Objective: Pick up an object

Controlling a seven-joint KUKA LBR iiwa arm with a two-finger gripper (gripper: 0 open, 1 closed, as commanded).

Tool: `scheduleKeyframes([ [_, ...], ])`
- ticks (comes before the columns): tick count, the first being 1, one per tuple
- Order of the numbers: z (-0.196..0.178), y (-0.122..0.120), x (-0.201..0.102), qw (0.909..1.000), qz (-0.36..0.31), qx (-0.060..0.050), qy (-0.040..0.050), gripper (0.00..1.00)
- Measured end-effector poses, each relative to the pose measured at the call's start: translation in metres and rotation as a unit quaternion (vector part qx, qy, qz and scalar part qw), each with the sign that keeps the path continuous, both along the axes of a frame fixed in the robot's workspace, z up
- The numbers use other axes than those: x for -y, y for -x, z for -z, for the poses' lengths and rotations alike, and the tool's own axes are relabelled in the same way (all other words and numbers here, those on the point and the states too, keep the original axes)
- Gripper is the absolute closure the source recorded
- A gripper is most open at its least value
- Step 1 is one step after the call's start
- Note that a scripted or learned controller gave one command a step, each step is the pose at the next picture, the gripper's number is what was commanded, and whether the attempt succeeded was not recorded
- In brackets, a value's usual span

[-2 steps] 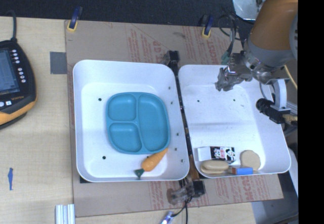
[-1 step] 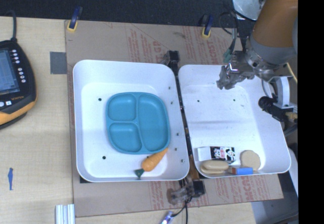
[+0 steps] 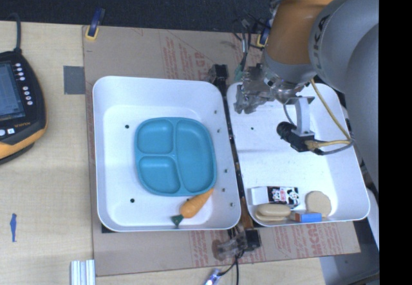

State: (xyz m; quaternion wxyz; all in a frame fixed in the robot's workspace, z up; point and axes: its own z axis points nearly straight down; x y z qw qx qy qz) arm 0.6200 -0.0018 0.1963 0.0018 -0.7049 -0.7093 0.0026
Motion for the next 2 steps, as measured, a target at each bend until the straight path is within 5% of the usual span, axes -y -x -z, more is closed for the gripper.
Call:
scheduleKeyframes([
  [1,-0.071,0.014,0.035,1.0,0.002,0.002,-0.0003,1.0],
  [2,0.006,-0.022,-0.022,1.0,0.0,0.0,0.0,1.0],
])
